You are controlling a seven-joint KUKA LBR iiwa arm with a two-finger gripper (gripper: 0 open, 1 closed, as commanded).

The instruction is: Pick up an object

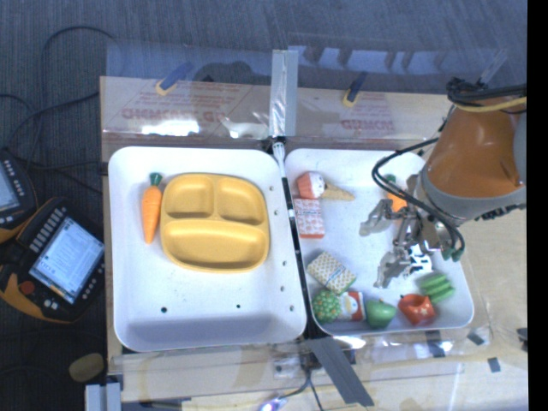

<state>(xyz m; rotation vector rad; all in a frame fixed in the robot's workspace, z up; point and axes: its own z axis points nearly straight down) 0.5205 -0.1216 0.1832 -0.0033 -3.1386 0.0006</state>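
Objects for picking lie in the right bin (295,229), and we treat the ones nearest the end effector (387,245) as the candidates. We see the end effector low over the middle of that bin, its two metal fingers (374,220) spread apart, one toward the far side and one toward the near side, with bare white floor between them; nothing is pinched. The arm (475,157) enters from the right, so the open span runs roughly far-to-near in the camera view. We judge the closest candidate to be the green piece (437,287), which lies just to the right of the near finger and toward the front wall, with its long axis slanting up to the right. The red piece (417,309) sits just in front of it, and the round green piece (380,314) lies in front of the near finger, close to the front wall. The checkered block (330,271) lies to the left, well apart from the fingers. A small black-and-white item (419,261) rests beside the near finger; we cannot tell whether they touch. The left bin (124,255) holds a yellow tray (214,221) and a carrot (151,212), both far from the end effector.
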